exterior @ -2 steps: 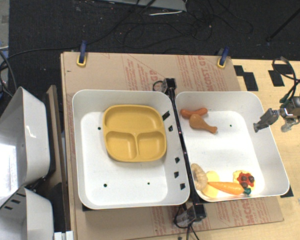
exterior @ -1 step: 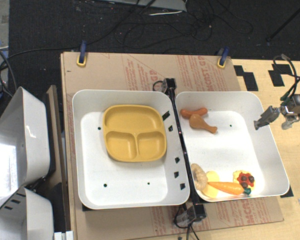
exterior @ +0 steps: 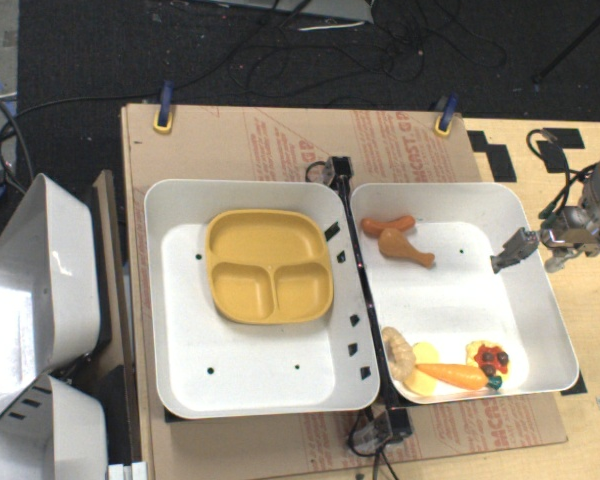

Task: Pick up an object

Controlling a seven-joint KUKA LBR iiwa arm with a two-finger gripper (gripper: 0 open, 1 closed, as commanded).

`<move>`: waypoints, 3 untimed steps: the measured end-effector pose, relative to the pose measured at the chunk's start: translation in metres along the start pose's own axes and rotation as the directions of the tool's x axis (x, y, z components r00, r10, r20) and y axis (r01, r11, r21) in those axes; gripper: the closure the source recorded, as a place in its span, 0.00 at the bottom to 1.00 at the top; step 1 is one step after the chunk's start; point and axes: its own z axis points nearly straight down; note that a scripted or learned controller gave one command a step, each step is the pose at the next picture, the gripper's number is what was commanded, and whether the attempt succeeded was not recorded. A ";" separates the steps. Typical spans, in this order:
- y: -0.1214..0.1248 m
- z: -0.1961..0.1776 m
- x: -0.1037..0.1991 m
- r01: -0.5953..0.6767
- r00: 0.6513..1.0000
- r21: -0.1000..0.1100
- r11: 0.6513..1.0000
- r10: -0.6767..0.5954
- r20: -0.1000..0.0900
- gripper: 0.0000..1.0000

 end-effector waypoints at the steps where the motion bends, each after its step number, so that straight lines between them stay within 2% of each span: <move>1: 0.009 0.056 0.005 0.001 1.000 0.001 1.000 -0.001 -0.001 0.00; 2: 0.010 0.100 0.008 0.000 1.000 0.000 1.000 0.000 0.000 0.00; 3: 0.011 0.087 0.008 0.000 1.000 -0.004 1.000 0.000 0.001 1.00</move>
